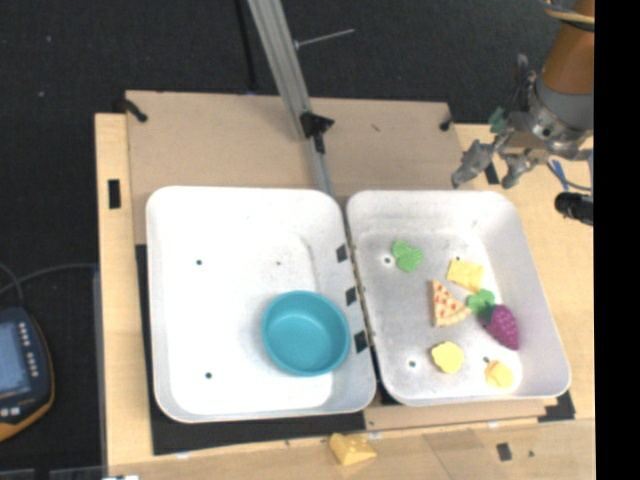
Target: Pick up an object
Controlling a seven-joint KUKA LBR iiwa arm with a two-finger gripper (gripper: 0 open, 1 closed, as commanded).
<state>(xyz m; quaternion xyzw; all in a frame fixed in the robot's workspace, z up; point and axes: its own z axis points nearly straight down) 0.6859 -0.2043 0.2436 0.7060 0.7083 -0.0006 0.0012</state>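
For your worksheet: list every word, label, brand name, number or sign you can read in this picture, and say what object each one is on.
No text can be read in this picture.
The handheld device at the left edge has a screen and buttons, but any markings on them are too small and blurred to read.
The two white bins, the blue bowl and the toy foods, such as the pizza slice, show no lettering.

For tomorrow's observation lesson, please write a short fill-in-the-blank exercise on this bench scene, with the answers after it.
1. The blue bowl sits in the ___ bin.
2. The pizza slice lies in the ___ bin.
3. The purple grapes lie to the ___ of the pizza slice.
4. The gripper hangs above the right bin's ___ edge.

Answers: left; right; right; far
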